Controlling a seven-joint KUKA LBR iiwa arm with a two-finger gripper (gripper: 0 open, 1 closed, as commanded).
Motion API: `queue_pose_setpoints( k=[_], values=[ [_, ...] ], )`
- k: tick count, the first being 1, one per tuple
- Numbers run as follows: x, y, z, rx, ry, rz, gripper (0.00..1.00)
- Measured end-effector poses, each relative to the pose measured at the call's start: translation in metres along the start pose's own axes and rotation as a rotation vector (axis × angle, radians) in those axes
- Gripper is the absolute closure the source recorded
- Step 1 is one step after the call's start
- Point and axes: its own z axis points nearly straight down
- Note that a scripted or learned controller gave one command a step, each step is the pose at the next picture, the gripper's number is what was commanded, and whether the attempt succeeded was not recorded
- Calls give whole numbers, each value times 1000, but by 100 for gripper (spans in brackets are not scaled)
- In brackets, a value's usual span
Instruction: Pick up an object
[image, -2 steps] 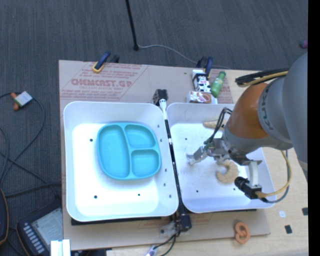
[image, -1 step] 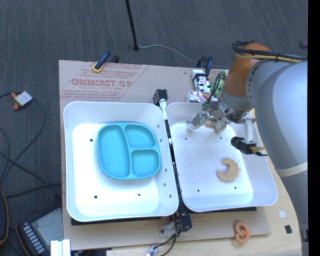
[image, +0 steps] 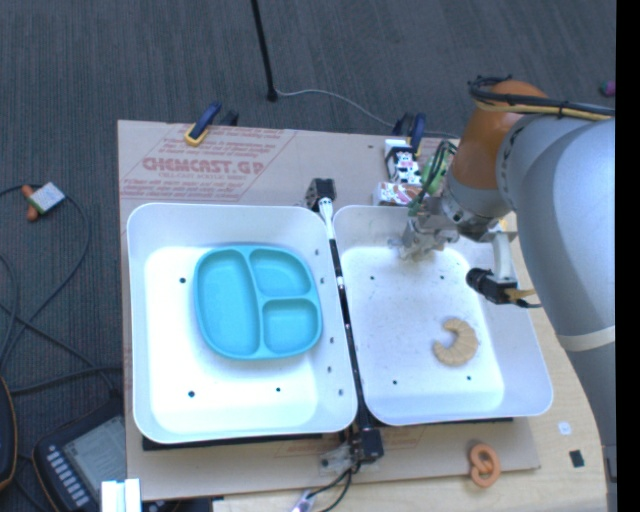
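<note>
The likeliest thing to pick is the tan crescent-shaped object (image: 457, 343), which lies flat on the floor of the right bin (image: 520, 400), toward that bin's right wall and somewhat nearer its front edge than its back. It looks like a small toy pastry or biscuit (the material is a guess from its matte, crumbly-looking surface), so I judge it light, fairly stiff and not slippery, though low enough that the tool must come right down to the bin floor. The best hold is probably across the thick middle of the curve, jaws straddling its width, rather than on either tapering tip. The gripper (image: 418, 240) hangs over the back edge of the same bin, well apart from the crescent; whether it is apart or together I cannot tell. The left bin (image: 160, 400) carries a blue divided plate (image: 258, 302) near its middle.
</note>
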Motion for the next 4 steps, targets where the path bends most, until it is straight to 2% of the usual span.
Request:
queue_pose_setpoints(
  k=[1, 2, 3, 4],
  values=[
    [-26, -4, 1, -5, 5, -2, 100],
    [8, -56, -36, -6, 6, -2, 100],
    [8, -57, -35, -4, 6, -2, 0],
    [30, -88, 9, -12, 5, -1, 0]
  ],
)
